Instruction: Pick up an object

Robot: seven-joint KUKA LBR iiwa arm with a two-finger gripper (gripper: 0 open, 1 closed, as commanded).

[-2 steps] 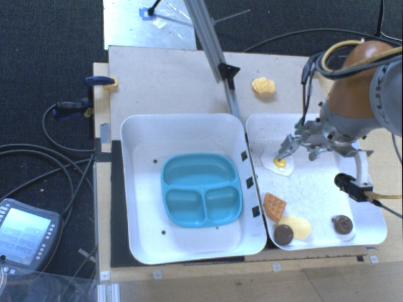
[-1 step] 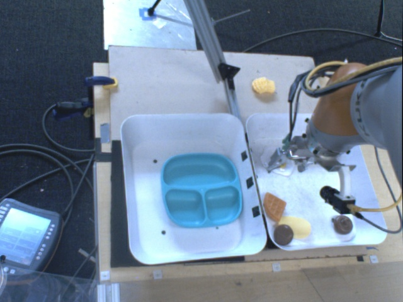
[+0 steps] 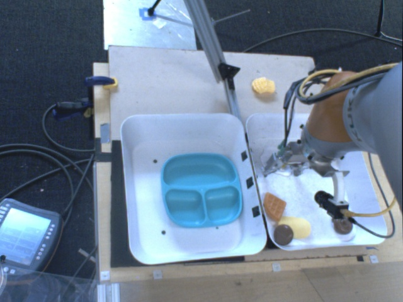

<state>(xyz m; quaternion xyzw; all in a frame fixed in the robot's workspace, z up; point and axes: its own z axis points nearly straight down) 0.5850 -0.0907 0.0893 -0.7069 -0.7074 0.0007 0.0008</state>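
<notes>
Bench with two white bins: the right bin (image 3: 378, 187) holds a waffle piece (image 3: 274, 205), yellow lump (image 3: 297, 227) and brown disc (image 3: 283, 234) in its near-left corner. The gripper (image 3: 277, 163) hangs just above them, farther back; grip state unclear.

The arm (image 3: 352, 115) reaches over the right bin (image 3: 371, 168), its gripper (image 3: 277, 163) near the bin's left wall. A waffle (image 3: 274, 205), yellow piece (image 3: 297, 227) and brown disc (image 3: 283, 234) lie below. A blue tray (image 3: 201, 189) sits in the left bin (image 3: 141, 187).
</notes>
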